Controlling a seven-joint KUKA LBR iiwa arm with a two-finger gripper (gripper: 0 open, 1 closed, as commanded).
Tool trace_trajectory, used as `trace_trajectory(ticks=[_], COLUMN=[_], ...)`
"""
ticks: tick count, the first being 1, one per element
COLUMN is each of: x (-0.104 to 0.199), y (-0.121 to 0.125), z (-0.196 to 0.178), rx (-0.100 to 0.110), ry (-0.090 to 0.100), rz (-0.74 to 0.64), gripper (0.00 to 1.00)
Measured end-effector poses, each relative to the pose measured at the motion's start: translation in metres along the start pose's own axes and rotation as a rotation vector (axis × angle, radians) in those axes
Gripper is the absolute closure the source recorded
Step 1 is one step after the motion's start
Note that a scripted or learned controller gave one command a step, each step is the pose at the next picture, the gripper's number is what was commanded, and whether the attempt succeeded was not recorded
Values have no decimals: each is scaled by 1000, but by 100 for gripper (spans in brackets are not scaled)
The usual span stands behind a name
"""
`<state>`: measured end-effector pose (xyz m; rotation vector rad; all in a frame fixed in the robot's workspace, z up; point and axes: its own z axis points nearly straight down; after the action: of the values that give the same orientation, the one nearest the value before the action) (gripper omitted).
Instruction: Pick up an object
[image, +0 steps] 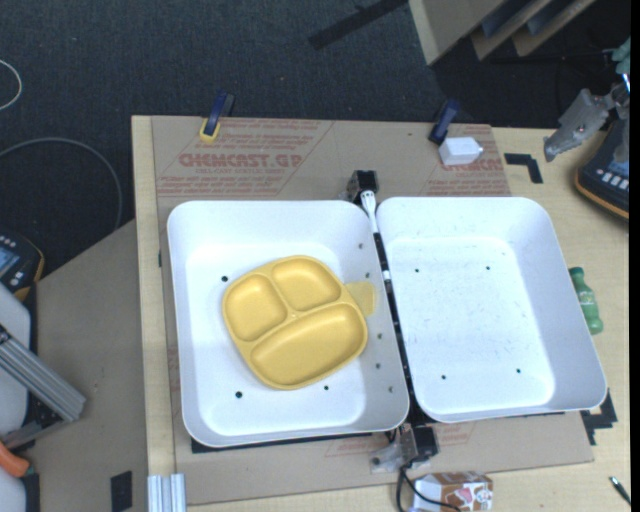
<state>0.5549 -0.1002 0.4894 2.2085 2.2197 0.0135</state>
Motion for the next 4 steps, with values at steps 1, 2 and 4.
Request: trace_trajectory(ticks=[1, 2, 4], x=[66, 133, 130], y=[-57, -75, -76], z=[-50, -47, 55], rx=[6, 15, 26], ry=[2, 2, 0], rz=[-2, -3, 7], gripper=[0, 0, 100])
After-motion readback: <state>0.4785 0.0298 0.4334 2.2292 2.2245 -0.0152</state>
